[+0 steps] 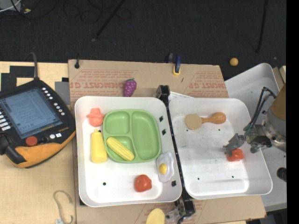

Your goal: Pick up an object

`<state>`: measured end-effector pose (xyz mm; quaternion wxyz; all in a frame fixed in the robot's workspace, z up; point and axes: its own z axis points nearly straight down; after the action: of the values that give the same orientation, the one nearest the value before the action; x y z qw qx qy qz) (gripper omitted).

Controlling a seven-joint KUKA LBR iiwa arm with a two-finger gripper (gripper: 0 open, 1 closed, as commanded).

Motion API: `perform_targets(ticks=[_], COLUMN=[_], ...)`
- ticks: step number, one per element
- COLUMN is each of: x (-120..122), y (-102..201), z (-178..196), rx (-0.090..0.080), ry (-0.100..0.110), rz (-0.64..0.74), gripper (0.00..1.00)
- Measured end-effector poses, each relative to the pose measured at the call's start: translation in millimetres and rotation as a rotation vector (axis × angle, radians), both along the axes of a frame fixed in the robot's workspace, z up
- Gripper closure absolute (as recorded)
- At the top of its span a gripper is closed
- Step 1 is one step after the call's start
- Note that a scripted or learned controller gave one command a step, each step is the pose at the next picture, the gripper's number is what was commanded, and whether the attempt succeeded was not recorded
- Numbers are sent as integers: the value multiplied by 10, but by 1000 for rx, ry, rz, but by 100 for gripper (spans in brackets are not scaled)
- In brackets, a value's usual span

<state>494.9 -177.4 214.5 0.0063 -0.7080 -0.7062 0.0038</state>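
The gripper (235, 146) reaches into the right bin (210, 181) from the right edge and sits low over a small red object (235, 155), seemingly touching its top. The step in hand looks like the approach to a grasp. How far the gripper is open cannot be told at this angle, and nothing shows between its parts, so no hold can be claimed. The next move would call for settling squarely around the red piece and closing before any lift (it looks small, rounded and glossy, so likely to slip or roll).

Farther back in the same bin lies a wooden spoon (204, 121), matte tan with a round bowl. The left bin (88, 190) holds a smooth green divided tray (142, 129) with a ridged yellow corn cob (120, 148) in it, a yellow bottle (98, 146), a pink toy (95, 117), a red tomato (143, 183) and a fried egg (163, 166), all apparently hard plastic. Both bins rest on cardboard (107, 78) on the surface.
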Motion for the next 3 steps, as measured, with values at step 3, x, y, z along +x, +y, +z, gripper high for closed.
perform_targets(ticks=[3], x=[131], y=[121], z=[-1011], rx=[0], ry=[-7], rz=[4], gripper=[0])
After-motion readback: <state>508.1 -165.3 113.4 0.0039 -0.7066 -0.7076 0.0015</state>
